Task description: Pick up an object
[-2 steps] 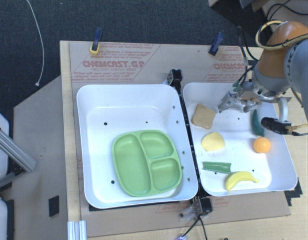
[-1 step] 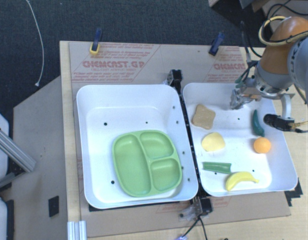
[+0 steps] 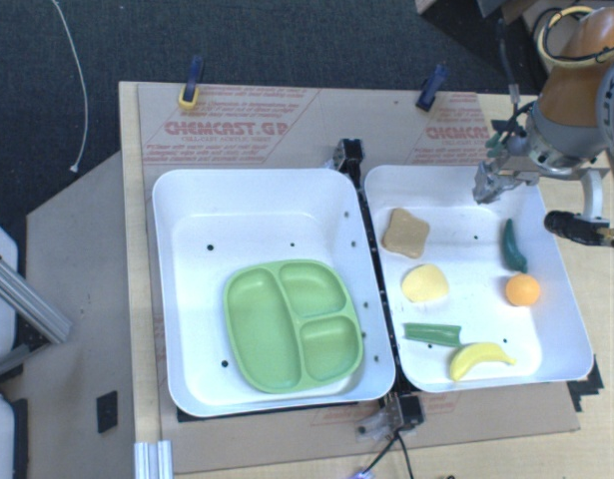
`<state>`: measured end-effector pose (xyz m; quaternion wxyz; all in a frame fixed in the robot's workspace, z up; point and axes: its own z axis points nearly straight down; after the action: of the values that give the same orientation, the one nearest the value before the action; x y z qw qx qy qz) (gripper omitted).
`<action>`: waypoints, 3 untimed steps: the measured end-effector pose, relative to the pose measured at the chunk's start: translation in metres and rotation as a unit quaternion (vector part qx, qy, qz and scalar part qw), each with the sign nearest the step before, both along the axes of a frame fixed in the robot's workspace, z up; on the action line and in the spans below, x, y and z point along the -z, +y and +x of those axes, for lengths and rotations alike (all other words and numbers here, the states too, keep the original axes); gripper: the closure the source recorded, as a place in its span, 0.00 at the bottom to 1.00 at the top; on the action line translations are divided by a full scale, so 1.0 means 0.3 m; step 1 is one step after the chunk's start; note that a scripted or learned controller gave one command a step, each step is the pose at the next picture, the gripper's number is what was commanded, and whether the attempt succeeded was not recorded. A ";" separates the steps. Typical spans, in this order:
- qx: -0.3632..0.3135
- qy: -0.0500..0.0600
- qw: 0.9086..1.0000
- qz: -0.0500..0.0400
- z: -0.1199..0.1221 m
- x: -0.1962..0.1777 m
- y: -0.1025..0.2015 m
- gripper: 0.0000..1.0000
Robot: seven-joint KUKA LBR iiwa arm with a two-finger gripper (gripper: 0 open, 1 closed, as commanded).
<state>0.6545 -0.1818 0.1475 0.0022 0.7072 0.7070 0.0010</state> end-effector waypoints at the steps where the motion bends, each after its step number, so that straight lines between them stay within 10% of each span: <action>1: 0.000 -0.003 1.000 -0.001 -0.004 -0.217 -0.003 1.00; 3: -0.003 0.001 1.000 0.001 0.014 -0.302 0.162 1.00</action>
<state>0.6588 -0.1332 0.2380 0.0012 0.7054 0.7088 0.0009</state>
